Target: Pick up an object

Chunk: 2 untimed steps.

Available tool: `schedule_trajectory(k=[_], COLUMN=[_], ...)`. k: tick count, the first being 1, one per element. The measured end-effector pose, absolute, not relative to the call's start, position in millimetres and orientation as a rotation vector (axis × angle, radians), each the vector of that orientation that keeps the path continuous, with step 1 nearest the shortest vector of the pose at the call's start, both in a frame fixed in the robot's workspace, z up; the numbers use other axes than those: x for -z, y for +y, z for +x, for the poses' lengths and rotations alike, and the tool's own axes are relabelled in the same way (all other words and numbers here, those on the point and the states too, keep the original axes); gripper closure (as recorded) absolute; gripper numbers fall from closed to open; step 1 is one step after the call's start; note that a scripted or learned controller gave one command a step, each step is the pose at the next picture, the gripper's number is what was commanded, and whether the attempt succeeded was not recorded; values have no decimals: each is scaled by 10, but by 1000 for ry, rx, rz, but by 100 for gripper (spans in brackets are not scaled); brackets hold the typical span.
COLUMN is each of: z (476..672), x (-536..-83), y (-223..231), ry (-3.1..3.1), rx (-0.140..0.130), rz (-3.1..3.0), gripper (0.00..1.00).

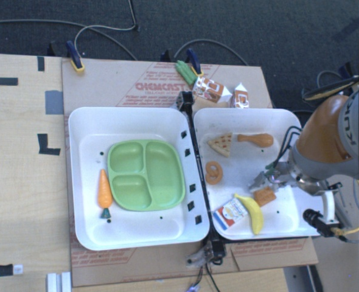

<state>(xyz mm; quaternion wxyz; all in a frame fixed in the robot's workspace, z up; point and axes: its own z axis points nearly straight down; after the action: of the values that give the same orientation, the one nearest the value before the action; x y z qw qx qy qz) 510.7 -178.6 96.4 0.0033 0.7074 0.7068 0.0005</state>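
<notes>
Banana point(253, 214) is lying nearest the camera at the front of the right bin point(289, 117), touching a small red, white and blue carton point(229, 213). Just behind them the gripper point(266, 182) is hanging low over a small orange-brown block point(264, 196); whether its fingers are spread or pinching I cannot tell. Farther back a pretzel point(214, 172), a waffle wedge point(221, 144) and a drumstick point(256, 140) are lying. In the left bin point(82, 123) a carrot point(104, 190) is resting beside a green divided plate point(146, 174).
</notes>
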Motion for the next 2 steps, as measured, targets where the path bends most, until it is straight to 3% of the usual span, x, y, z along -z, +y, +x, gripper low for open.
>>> schedule_trajectory(k=[1,2], z=[5094,5187], x=[-974,-1841], y=[-1134,-529], ry=[2225,2224], rx=[0,0], rz=[2221,2220], gripper=[100,100])
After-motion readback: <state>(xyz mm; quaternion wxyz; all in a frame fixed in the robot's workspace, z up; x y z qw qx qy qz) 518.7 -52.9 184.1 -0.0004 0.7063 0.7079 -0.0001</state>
